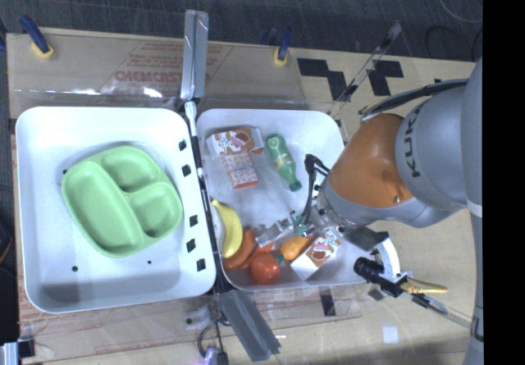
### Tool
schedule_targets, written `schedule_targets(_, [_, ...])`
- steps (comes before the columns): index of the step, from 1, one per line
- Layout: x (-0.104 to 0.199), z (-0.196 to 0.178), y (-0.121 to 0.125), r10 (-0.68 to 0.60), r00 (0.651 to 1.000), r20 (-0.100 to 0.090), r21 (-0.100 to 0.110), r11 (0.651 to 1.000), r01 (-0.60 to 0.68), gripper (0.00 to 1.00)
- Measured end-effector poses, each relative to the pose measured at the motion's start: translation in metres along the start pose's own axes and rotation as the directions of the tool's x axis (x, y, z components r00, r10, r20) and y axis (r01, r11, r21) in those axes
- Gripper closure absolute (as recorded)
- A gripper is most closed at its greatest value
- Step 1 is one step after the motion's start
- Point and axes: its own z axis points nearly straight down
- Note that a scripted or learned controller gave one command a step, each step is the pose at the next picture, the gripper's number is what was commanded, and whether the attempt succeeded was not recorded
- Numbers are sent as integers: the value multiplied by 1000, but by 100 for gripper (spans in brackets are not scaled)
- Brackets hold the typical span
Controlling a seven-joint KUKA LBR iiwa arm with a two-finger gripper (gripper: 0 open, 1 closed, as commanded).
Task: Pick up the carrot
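Where the arm [373, 171] dips into the right bin [328, 130], the end effector [279, 234] sits low over the bin's near half, at the edge of a cluster of food items. State of the end effector: cannot tell from this angle whether it is open or closed, and nothing can be seen gripped in it. The carrot [294, 248] lies just beside it on the near-right side, orange, short and tilted, with a small green bit at its upper end; whether the end effector touches it cannot be told. A carton [321, 248], white with a red print, lies against the carrot's right side. A red tomato [264, 269] sits just below the carrot, close to the bin's near wall. Left of the tomato is an orange-red piece [243, 251], touching a banana [230, 228] that curves along the left wall of the bin. Farther back in the same bin, well apart from the cluster: a green bottle [283, 161] lying on its side, and two flat packets [236, 157] with red and orange labels, one just behind the other. The left bin [49, 142] holds a pale green plate [123, 199] with three compartments, lying flat and turned at an angle. Both bins rest side by side on the table [98, 60], their inner walls touching.
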Motion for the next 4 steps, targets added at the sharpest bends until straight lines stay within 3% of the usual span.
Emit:
schedule_targets(1, [23,-1,15,-504,863,21,-9,863,505,0])
schedule_targets(2, [23,-9,12,-509,861,12,-2,861,509,100])
schedule_targets(3, [23,-10,14,-509,861,15,-4,861,509,0])
schedule_targets(4, [-9,-8,8,-732,680,41,-1,680,733,0])
